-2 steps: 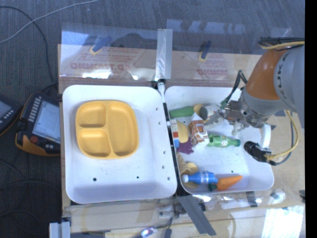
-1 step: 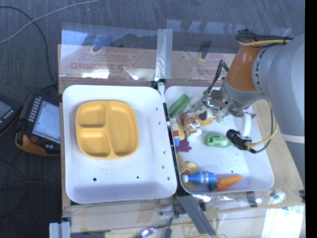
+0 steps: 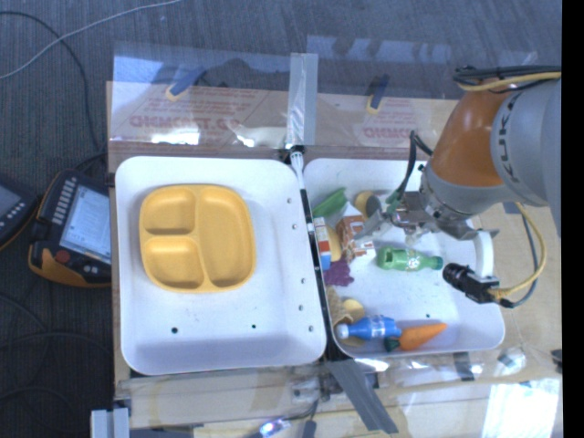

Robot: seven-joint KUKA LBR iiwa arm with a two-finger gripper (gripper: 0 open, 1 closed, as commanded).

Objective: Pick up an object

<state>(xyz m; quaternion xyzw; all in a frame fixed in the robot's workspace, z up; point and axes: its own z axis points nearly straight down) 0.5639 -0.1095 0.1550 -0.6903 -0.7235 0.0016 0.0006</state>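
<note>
Approach step: hand low in right bin, above green bottle; grip state indeterminate. Next: descend, close on bottle.

The arm is cut off by the right edge and hides part of the right bin. The gripper is too small and blurred to read. The pendant screen is unreadable.

We see a robotics lab: a teach pendant at the frame's left, loose cables on grey carpet above.
</note>
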